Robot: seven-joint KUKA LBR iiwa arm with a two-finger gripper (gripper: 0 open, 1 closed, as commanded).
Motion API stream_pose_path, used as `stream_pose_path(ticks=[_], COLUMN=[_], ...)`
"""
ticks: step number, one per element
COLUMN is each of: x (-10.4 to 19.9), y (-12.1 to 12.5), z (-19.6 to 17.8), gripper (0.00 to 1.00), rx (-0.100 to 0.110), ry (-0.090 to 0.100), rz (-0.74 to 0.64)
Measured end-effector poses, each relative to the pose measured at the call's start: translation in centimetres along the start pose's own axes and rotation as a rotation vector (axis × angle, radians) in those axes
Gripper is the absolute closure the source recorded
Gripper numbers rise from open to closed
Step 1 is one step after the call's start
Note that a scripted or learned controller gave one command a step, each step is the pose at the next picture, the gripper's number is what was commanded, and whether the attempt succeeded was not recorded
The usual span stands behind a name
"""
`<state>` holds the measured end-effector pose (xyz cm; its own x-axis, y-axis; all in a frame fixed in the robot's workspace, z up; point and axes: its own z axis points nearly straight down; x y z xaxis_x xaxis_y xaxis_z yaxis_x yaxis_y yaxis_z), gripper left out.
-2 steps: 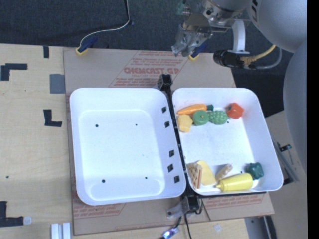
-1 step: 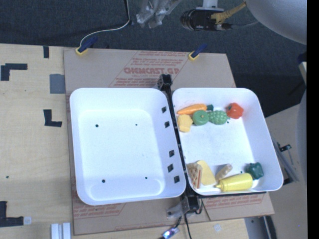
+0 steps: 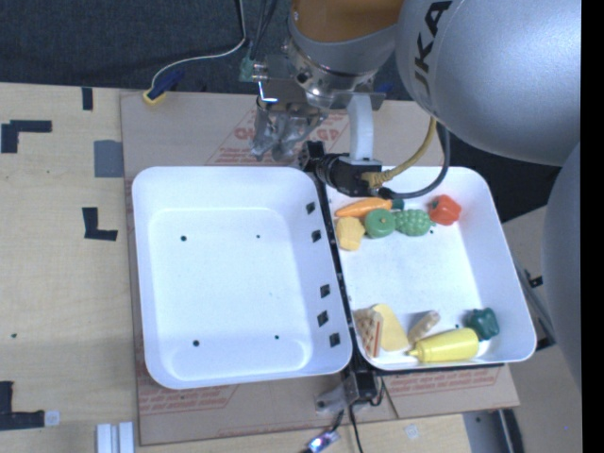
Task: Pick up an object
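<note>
Bins: 2 white bins side by side; right bin (image 3: 505, 253) holds all the toys, left bin (image 3: 151, 253) lies beside it.
Far cluster: carrot (image 3: 363, 208), 2 green pieces (image 3: 380, 223), red piece (image 3: 445, 209), grouped against the far wall.
Near cluster: yellow bottle (image 3: 444, 346), wedge (image 3: 387, 327), green bit (image 3: 483, 323), along the near wall.
Gripper (image 3: 281, 138): raised beyond the left bin's far rim, over the cardboard, touching no toy.
Grip state: cannot tell; blurred.
Judgement: nothing picked yet; the arm probably stands clear so the camera sees the toys.
</note>
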<state>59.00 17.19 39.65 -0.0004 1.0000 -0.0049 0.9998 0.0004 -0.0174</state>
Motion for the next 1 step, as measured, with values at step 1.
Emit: stream_pose_path(ticks=[1], x=[-4.29], y=[7.98], z=[-7.98], gripper=[1.00], rx=[-0.026], ry=[0.004], rz=[0.003])
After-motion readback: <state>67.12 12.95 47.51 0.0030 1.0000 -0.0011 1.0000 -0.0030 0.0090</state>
